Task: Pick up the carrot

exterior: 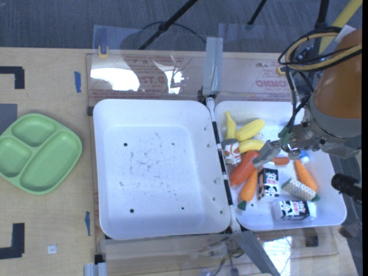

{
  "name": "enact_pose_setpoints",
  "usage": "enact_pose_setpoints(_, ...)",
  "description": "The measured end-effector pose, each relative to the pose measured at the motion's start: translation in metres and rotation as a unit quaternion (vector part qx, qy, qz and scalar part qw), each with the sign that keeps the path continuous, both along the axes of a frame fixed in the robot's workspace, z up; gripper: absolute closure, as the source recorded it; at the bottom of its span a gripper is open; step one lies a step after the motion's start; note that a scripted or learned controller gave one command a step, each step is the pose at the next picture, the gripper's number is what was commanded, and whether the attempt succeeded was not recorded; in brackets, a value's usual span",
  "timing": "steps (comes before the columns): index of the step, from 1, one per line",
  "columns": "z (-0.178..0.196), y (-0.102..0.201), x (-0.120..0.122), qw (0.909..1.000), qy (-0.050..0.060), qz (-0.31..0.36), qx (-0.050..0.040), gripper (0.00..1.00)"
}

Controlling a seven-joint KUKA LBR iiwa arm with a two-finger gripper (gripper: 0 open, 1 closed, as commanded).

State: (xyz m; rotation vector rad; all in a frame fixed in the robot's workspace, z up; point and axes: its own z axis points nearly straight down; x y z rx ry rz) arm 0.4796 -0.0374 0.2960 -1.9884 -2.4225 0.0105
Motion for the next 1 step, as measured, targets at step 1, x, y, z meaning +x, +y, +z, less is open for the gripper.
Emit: enact_pose_setpoints(1,-0.0940,-0.0481,0.0304,0.9985,0.000,-0.054,0.0002,0.00)
